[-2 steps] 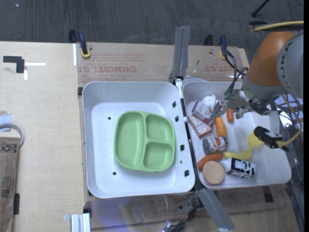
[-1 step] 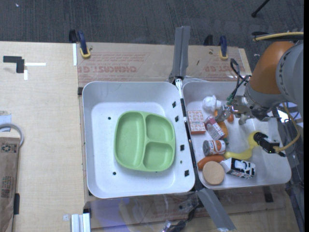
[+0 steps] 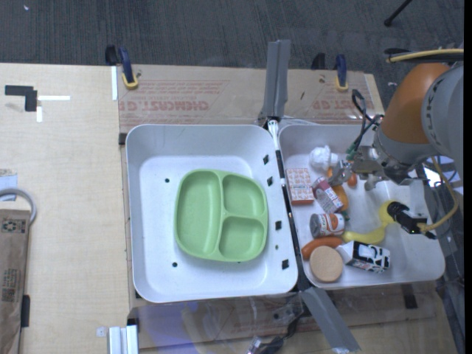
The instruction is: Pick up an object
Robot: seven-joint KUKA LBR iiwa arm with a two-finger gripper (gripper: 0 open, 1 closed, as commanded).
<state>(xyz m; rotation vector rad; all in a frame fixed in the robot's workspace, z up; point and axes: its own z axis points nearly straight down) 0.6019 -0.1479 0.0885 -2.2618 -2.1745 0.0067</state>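
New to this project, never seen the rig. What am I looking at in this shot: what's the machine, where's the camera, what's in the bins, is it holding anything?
One camera, fixed above the bench, looks down at a slant. The grey machine with the orange band at the right is a robot arm; its gripper is down in the right bin, among the objects. I cannot tell from here whether it holds anything.

The left bin holds a green divided plate. The right bin holds a jumble of small things: a white crumpled item, a small red-and-white box, a can, a banana, a carrot, a round tan disc and a black-and-white carton.

Its job is to pick up one object.
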